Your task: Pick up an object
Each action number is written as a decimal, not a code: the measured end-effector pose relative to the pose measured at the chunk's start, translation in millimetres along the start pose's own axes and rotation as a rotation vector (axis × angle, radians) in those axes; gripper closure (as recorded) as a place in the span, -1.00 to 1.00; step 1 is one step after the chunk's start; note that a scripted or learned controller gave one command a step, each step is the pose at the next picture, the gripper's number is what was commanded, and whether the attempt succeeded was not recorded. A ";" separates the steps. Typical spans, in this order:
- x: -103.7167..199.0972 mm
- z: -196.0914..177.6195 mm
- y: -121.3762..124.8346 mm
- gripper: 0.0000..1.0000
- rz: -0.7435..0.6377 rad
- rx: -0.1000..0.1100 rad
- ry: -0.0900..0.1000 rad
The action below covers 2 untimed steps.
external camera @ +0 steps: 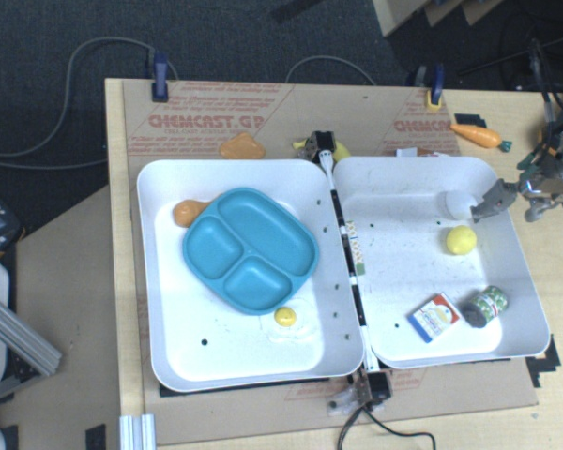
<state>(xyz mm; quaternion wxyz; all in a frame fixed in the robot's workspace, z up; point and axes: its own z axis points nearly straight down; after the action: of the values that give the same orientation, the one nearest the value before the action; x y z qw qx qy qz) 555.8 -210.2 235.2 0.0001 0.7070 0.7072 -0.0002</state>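
Poised at the upper right rim of the right bin (422,181): gripper (518,195), with nothing seen in its grasp. Cannot tell from this slant whether the pincer is spread or pressed together.

Likely nearest target: yellow ball (461,240), lying loose on the bin floor just below and left of the gripper, apart from all else. Farther down the same bin, a small box (433,318) and a green can (488,305), just beside each other. In the left bin (169,345), a blue divided plate (251,248), partly covering an orange piece (186,213).

To do the step well: centre squarely over the ball before descending, since a round thing probably rolls off at a glancing touch. Come straight down and close across its widest part. Keep clear of the bin wall on the way. Lift only once the grip looks firm.
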 end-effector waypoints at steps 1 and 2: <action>-12.0 126.9 44.3 -1.00 -0.003 0.004 0.004; 7.1 151.2 32.8 -1.00 -0.001 0.003 0.001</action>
<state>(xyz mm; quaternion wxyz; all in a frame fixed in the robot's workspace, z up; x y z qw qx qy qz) 588.6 -203.1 84.0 -0.0013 0.7065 0.7077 -0.0006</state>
